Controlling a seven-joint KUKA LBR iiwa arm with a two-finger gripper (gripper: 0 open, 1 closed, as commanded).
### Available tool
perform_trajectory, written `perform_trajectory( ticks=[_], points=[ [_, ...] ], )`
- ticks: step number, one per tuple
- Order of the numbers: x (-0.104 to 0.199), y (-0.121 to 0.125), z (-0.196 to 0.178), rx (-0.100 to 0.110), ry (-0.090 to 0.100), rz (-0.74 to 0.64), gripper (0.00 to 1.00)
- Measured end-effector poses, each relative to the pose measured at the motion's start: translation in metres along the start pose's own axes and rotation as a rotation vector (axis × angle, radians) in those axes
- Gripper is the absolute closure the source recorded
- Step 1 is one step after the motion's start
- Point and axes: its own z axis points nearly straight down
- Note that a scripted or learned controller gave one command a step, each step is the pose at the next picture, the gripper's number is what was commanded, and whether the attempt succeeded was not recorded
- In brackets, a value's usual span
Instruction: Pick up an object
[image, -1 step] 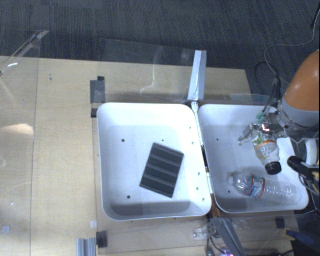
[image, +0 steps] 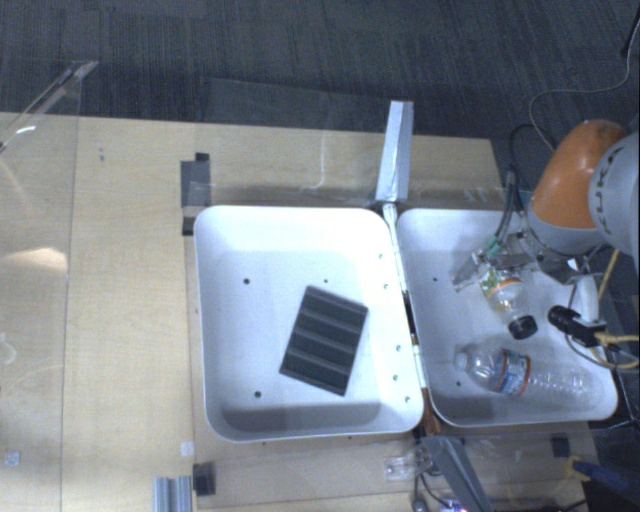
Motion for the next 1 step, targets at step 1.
perform_trajectory(
  ticks=[1],
  points=[
    [0.001,0.0023,-0.0114,-0.006,-0.001,-0.001,1.0]
  ],
)
